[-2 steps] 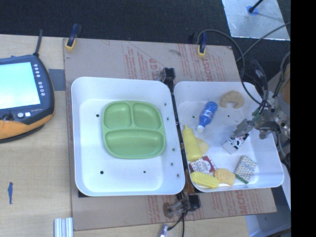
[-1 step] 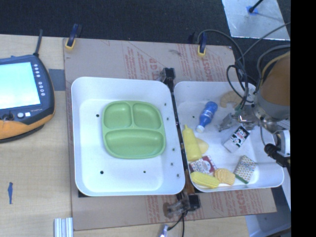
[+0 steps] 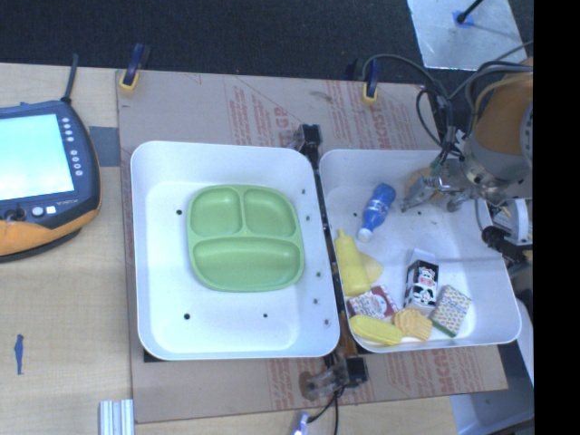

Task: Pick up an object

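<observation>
Gripper point(image 3: 435, 191), fingers spread and empty, hovers just right of the small blue-and-white plastic bottle point(image 3: 376, 208); a descent here risks missing it.

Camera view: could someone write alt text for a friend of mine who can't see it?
A grey and orange robot arm reaches from the right, its tool low over the right white bin, near a small blue bottle and toy foods. The left white bin holds a green divided plate; a touchscreen pendant lies at far left.
</observation>
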Available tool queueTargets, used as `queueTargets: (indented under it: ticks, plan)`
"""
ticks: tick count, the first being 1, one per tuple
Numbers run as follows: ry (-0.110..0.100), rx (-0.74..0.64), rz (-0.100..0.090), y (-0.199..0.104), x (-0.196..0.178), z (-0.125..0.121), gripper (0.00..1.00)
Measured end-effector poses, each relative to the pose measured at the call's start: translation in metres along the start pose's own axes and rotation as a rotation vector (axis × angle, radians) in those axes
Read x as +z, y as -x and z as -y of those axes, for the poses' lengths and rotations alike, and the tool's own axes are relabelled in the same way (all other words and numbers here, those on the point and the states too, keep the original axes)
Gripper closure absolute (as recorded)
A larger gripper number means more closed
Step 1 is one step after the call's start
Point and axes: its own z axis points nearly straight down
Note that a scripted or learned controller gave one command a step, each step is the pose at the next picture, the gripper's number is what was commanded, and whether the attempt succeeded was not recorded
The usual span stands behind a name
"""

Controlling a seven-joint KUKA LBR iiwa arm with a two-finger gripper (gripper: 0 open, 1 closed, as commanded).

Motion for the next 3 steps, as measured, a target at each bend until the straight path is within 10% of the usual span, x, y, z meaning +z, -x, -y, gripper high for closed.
queueTargets:
  ticks: [1,2,3]
  plan:
    - [0.001,0.000,0.000,0.001,0.000,-0.021,0.00]
    - [0.000,-0.004,0.001,0.001,-0.011,-0.022,1.00]
    - [-0.001,0.001,0.001,-0.019,-0.068,0.041,1.00]
